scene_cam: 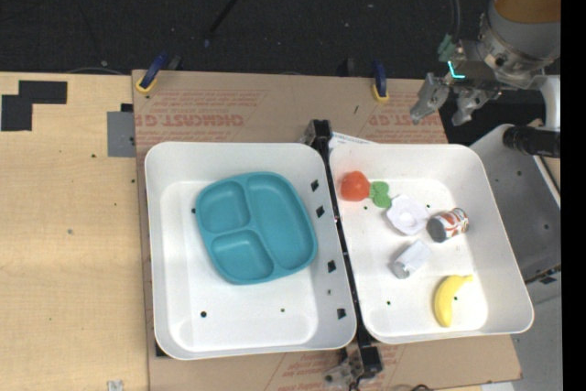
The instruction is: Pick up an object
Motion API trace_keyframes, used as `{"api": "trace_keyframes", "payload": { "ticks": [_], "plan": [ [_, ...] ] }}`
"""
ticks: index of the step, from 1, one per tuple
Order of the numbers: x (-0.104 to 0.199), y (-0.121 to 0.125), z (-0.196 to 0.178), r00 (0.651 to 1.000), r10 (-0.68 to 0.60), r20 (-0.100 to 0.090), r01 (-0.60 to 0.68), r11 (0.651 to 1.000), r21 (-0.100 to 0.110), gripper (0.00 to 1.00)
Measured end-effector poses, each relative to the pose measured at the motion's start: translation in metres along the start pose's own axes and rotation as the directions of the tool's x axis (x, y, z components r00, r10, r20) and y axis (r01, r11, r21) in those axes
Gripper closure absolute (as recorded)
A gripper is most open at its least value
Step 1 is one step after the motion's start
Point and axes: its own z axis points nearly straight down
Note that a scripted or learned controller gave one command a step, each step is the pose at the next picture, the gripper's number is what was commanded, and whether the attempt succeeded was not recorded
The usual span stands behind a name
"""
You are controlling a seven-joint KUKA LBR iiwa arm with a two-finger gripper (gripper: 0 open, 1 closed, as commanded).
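My gripper (447, 103) hangs above the back edge of the right bin (499, 201), fingers spread apart with nothing between them. Below it in that bin lie a red strawberry-like toy (355, 187) with a green piece (380, 193) beside it, a small white cup (406, 216), a short can with a red label (447, 224) on its side, a grey-white block (408, 259) and a yellow banana (450, 298) near the front right corner.
The left bin (174, 288) holds a teal divided plate (255, 226). A black divider (331, 224) runs between the bins. Cardboard (247, 105) lies under both, held by clamps (379, 85) at the back edge.
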Motion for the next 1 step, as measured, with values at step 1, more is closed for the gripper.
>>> {"api": "trace_keyframes", "payload": {
  "ticks": [1],
  "plan": [
    [-0.0004,0.0000,-0.0096,1.000,-0.001,0.000,0.001,1.000,0.001,1.00]
  ]
}}
